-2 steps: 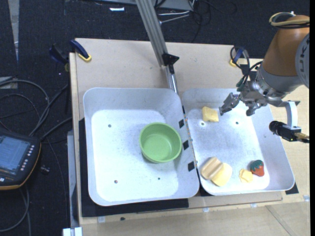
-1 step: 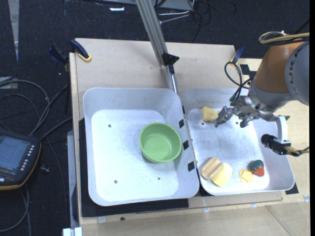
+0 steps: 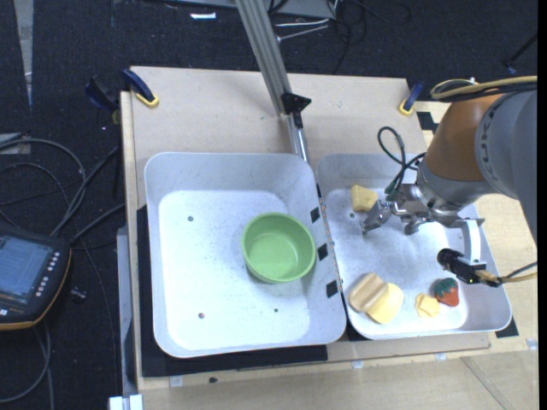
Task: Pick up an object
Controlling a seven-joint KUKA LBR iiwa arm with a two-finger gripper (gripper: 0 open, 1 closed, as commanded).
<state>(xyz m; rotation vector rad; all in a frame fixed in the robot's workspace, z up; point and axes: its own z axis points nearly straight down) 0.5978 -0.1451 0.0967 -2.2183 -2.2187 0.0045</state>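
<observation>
A dark carpeted floor (image 3: 60,75), strewn with black cables (image 3: 68,203), surrounds a pale wooden desk (image 3: 214,109) clamped at its far corners with blue-and-yellow clips (image 3: 141,88). A grey arm (image 3: 504,143) with an orange band (image 3: 453,135) reaches in over the right bin (image 3: 487,314), its claw (image 3: 376,220) low above the bin's floor; its thin fingers (image 3: 369,223) appear slightly parted with nothing between them. Left of the claw, across the divide, lies the left bin (image 3: 188,229), holding a green bowl (image 3: 278,246) upright. A metal pole (image 3: 265,41) slants away beyond the claw toward the top of the frame. Far to the left, on the floor, sits a control pendant (image 3: 26,276) with a lit screen; its text is too small to read. Just behind the claw, near the right bin's far wall, lies a yellow chunk (image 3: 364,197). In front of the claw, toward the near rim, rests a larger pale yellow piece (image 3: 376,297), and to the claw's right front sit a small yellow bit (image 3: 427,305) and a red strawberry-like toy (image 3: 446,291), just beside each other. No brand marks or labels can be read anywhere.
</observation>
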